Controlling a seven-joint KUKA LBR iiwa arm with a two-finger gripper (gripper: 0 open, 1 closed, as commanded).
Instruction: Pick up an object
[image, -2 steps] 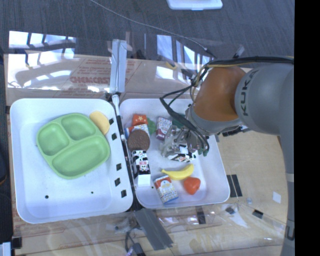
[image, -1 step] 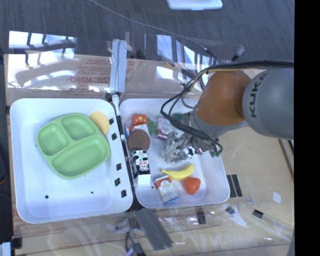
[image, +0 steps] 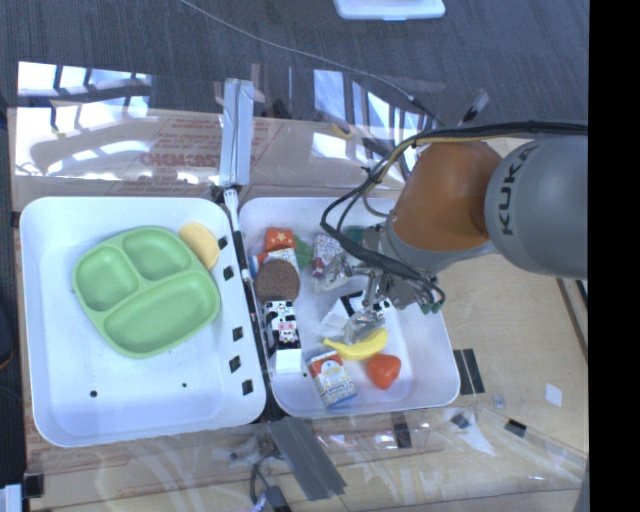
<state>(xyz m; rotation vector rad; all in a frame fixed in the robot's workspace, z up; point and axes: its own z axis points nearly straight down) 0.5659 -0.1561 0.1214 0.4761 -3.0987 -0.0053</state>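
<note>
Yellow catches my eye first: a banana (image: 360, 345) lies in the right bin (image: 440, 368), just under my end effector (image: 372, 312), which hangs low over the middle of that bin. I cannot tell from this angle how far it is parted, and I see nothing clearly caught in it; cables and the wrist hide that part. My arm (image: 500, 205) comes in from the right, grey with its orange band sitting above the bin's far half. Near the banana, a red tomato-like piece (image: 384, 371) rests toward the front wall, and a small carton (image: 333, 379) lies tilted beside it. Along the bin's left side I see a cow-print carton (image: 285, 330), a brown round item (image: 277, 281) above it, and an orange-red packet (image: 280, 241) near the back corner, with a crinkled wrapper (image: 328, 255) just beside that. Over in the left bin (image: 60, 400) sits a green divided plate (image: 148, 288), and a pale yellow piece (image: 200, 243) touches its far right edge. Both bins stand side by side on the counter (image: 520, 400).
</note>
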